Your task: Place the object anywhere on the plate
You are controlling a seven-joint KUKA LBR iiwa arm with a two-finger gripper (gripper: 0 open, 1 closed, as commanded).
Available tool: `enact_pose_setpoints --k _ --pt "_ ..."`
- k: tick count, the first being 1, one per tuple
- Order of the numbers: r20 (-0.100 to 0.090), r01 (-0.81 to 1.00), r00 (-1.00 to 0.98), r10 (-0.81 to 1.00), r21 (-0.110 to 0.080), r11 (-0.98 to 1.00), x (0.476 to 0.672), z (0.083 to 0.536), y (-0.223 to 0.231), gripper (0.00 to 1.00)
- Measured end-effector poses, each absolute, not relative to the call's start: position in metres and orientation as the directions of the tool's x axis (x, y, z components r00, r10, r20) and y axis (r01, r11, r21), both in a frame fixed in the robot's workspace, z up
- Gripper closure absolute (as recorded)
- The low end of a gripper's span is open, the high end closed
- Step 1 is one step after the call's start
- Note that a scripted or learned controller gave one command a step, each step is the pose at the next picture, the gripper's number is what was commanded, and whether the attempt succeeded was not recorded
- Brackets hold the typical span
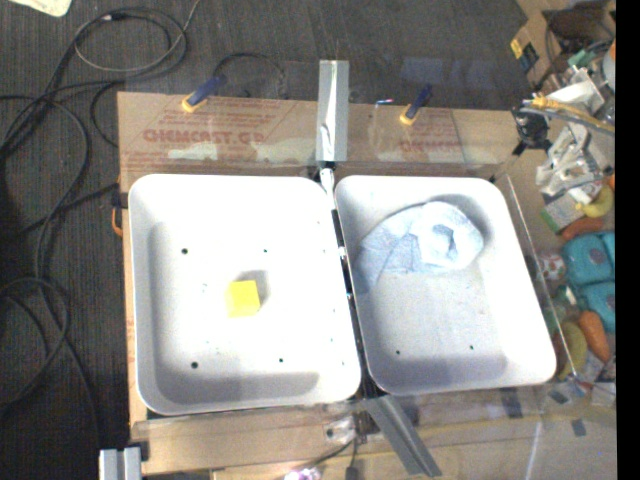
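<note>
A small yellow block (244, 297) lies flat on the floor of the left bin (160, 218), a little left of the bin's middle. A pale blue-white plate (395, 251) rests in the back half of the right bin (470, 338). A brighter white patch on the plate's right part is hard to make out. The divider between the bins separates the block from the plate, and nothing touches either.
A metal bar (332, 108) stands behind the seam between the bins. Two blue-yellow clamps (203, 93) (415, 106) hold cardboard at the back. Toys and clutter (585, 258) crowd the bench's right side. Cables (60, 168) lie on the floor at left.
</note>
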State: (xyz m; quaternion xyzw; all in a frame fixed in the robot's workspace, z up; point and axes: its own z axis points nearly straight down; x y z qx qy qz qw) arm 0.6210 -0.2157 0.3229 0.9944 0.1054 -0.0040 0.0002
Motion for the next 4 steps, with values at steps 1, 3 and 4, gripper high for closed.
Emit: enact_pose_setpoints --k 1,3,4 --pt "-0.009 0.201 0.98 0.201 -0.004 -0.98 0.544 0.22 -0.195 1.0" --pt "0.009 0.202 0.979 0.202 0.0 -0.979 0.519 0.092 -0.223 1.0" --pt "-0.007 0.212 0.977 0.212 -0.004 -0.977 0.502 0.152 -0.223 1.0"
